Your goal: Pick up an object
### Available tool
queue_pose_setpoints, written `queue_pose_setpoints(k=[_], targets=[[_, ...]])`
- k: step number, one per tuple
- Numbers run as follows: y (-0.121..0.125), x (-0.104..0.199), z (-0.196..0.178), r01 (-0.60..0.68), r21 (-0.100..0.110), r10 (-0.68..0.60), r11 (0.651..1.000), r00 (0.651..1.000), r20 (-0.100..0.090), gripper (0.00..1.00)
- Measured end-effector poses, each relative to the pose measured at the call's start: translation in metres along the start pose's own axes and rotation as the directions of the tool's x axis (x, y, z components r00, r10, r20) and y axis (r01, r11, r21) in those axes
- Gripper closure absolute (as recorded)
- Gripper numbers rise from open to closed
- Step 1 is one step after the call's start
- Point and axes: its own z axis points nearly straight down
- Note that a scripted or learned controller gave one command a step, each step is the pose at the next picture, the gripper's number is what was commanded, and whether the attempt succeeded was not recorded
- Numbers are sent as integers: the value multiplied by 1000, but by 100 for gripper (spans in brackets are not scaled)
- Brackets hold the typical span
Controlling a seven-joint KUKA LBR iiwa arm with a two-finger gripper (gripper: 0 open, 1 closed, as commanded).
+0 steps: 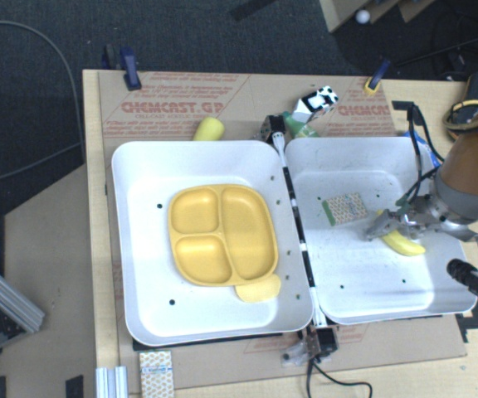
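Both white bins looked like smooth moulded plastic, slightly glossy. Yellow divided plate in the left bin: matt plastic, smooth. Bench top behind the bins was printed brown cardboard, dull. Gripper in the right bin appeared as grey metal. Yellow object just beside it: smooth, faint sheen. Floor beyond the bench: dark, rough carpet

We see two white bins, the left bin and the right bin, on a tan desk printed with red lettering. The divided plate is mustard yellow, with a paler yellow piece at its edge. A bright yellow object lies beside a green-edged speckled card. The arm shows orange above grey.
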Motion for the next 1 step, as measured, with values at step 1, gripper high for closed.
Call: queue_pose_setpoints(k=[1], targets=[[1,0,-10,0,-3,0,1000,1000,1,100]])
